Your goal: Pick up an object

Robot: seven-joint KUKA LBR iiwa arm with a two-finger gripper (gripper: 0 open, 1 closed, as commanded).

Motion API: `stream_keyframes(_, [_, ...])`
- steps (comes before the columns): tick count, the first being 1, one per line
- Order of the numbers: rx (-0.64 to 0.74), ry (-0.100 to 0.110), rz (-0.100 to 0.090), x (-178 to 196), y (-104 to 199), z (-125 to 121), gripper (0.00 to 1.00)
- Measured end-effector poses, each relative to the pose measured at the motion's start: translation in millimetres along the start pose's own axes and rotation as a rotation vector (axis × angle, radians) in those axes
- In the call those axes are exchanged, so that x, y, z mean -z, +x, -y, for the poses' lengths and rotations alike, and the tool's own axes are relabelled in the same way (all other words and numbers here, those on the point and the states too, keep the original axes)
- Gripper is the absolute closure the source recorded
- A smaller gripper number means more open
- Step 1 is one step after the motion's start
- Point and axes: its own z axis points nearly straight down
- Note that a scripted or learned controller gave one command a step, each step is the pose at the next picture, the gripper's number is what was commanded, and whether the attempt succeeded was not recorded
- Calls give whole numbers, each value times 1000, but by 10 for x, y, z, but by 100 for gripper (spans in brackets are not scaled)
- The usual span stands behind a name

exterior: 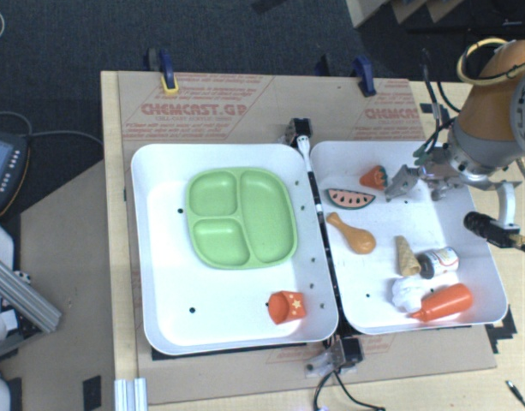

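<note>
Two white bins stood side by side on the table (245, 101). The claw (420, 181) hung over the far part of the right bin (493, 272); whether it was wide or narrow could not be told. A small orange-red toy (374, 177) lay just beside it, to the left, with a watermelon slice (351, 198) nearby.

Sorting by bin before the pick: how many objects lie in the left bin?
2: a green divided plate in the middle and a small orange cup near the front right corner.
</note>
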Motion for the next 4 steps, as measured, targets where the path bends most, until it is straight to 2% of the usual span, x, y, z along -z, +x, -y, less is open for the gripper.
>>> stream_keyframes(1, [0,-1,0,-430,11,4,0])
stream_keyframes(2, [0,-7,2,-290,6,-12,100])
stream_keyframes(4, [-1,-12,4,623,-67,69,100])
